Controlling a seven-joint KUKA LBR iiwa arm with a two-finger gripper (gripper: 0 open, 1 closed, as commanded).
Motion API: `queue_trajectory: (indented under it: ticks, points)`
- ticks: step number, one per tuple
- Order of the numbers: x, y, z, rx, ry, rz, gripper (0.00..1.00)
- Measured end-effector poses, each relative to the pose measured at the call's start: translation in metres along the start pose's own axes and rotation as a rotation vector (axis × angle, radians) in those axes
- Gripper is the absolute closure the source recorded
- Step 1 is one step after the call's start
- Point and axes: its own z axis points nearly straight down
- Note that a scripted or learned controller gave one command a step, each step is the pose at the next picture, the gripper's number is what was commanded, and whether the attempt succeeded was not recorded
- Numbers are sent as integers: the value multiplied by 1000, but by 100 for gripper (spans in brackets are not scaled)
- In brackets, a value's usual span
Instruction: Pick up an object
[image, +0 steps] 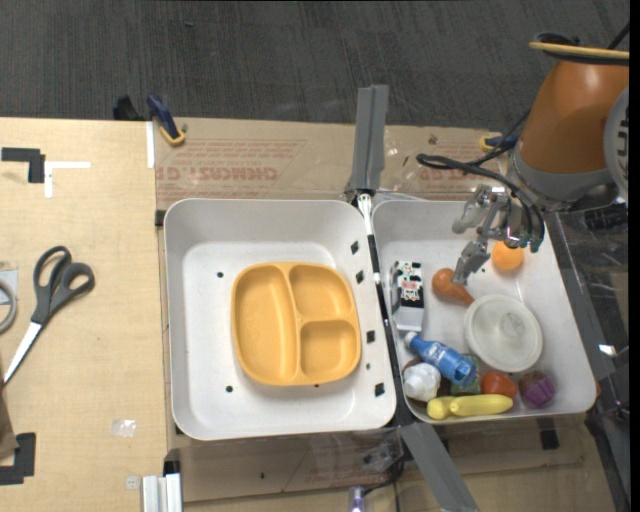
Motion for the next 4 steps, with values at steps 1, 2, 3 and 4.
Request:
queue_trajectory:
  ticks: [1, 2, 3, 4]
  points:
    - [29, 7, 80, 0, -21, 266, 0]
    - [52, 1, 84, 0, -21, 404, 0]
    - [72, 0, 93, 0, -3, 406, 0]
    - [70, 0, 83, -1, -7, 403, 100]
